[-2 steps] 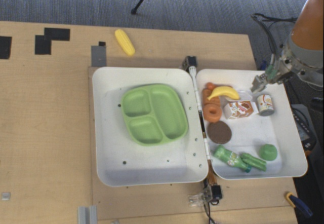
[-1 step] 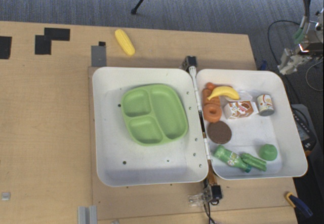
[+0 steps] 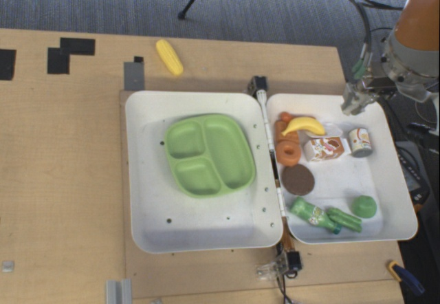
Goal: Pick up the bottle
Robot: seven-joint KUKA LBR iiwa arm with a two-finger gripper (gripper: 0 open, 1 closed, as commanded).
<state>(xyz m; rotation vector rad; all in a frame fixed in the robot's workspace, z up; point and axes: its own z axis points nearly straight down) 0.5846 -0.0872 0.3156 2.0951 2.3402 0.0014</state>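
The green plastic bottle point(image 3: 315, 214) lies on its side in the right white shallow bin point(image 3: 393, 179), near the front wall of that bin and close to the divider side. Just beside the bottle, toward the arm's side, lies a long dark green vegetable point(image 3: 346, 219), and a little further a round green ball-like thing point(image 3: 365, 206). Behind the bottle sits a flat round brown disc point(image 3: 298, 179), and behind the disc an orange ring-shaped toy point(image 3: 288, 152), a yellow plastic banana point(image 3: 303, 125), a small white printed carton point(image 3: 323, 148) and a small silver can point(image 3: 359, 142).

The grey two-finger gripper point(image 3: 352, 106) hangs over the far corner of the same bin, well apart from the bottle, with nothing between its fingers; I cannot tell whether they are spread or closed.

The left white shallow bin point(image 3: 144, 179) holds a light green divided plate point(image 3: 207, 155). A yellow corn cob toy point(image 3: 169, 57) lies on the wooden bench point(image 3: 62, 172) behind that bin
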